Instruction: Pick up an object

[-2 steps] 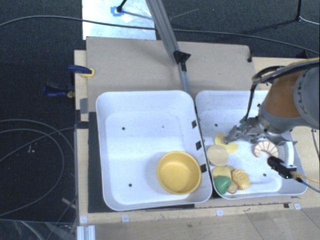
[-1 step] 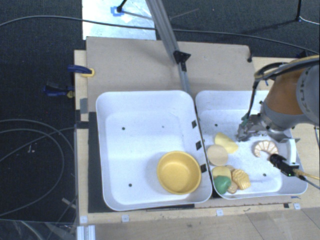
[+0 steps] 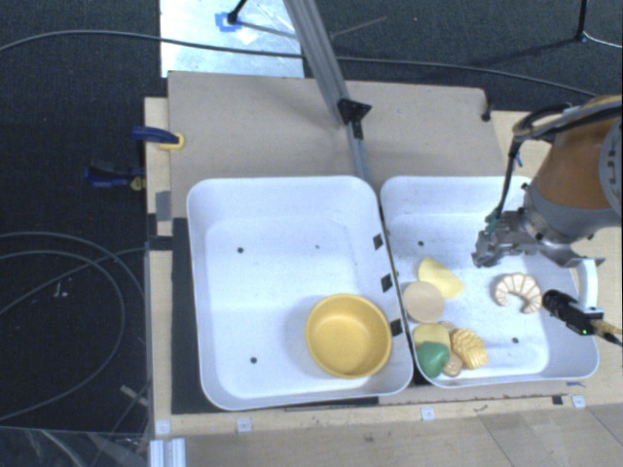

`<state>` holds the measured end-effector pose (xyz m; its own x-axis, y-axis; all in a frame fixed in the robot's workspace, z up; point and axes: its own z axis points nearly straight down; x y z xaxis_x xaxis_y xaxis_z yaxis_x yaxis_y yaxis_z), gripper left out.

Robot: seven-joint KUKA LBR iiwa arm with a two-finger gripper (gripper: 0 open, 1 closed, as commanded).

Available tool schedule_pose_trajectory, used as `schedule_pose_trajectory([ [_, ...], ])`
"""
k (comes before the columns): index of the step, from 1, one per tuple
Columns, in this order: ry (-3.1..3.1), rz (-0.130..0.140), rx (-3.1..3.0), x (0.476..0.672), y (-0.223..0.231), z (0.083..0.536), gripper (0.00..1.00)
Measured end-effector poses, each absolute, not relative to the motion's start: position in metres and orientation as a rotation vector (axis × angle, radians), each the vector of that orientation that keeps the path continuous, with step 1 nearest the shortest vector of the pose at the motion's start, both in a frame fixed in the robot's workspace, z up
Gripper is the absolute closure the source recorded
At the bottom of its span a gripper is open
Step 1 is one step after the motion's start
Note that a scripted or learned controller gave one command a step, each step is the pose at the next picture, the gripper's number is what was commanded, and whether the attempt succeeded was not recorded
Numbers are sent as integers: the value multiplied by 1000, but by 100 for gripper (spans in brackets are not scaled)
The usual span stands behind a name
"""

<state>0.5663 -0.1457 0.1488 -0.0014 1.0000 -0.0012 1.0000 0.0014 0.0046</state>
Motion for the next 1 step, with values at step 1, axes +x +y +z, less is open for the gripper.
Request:
schedule_pose_trajectory([
  [1, 2223, 5, 2212, 568, -146, 203, 100],
])
